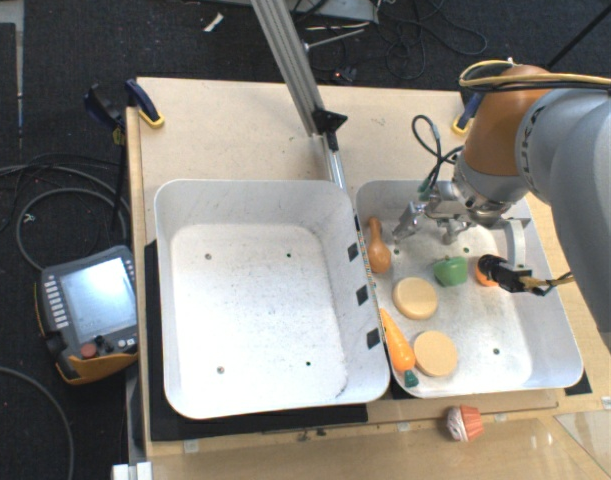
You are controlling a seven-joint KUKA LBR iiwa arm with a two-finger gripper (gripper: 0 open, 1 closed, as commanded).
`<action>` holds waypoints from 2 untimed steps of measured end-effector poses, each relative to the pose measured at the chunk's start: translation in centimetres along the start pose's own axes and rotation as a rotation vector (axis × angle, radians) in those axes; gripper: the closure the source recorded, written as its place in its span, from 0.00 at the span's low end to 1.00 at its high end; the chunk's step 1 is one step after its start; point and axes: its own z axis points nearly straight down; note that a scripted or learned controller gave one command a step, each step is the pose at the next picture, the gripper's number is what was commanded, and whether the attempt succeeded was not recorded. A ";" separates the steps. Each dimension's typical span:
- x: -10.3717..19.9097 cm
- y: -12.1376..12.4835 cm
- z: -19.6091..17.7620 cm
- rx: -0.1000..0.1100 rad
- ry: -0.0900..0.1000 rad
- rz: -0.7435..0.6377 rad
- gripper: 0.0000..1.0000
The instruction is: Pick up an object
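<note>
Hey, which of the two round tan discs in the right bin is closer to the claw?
The upper disc, just left of the green piece and under the claw. The lower disc lies farther off, beside the carrot.

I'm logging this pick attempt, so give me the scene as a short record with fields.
gripper: over the right bin, near the green object
right bin contents: green object, tan disc, second tan disc, carrot, brown piece by its left wall
outside bins: pink item on the bench
grasp: cannot tell
</note>
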 end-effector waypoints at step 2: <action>-0.7 0.8 -7.4 -0.010 -0.002 0.003 1.00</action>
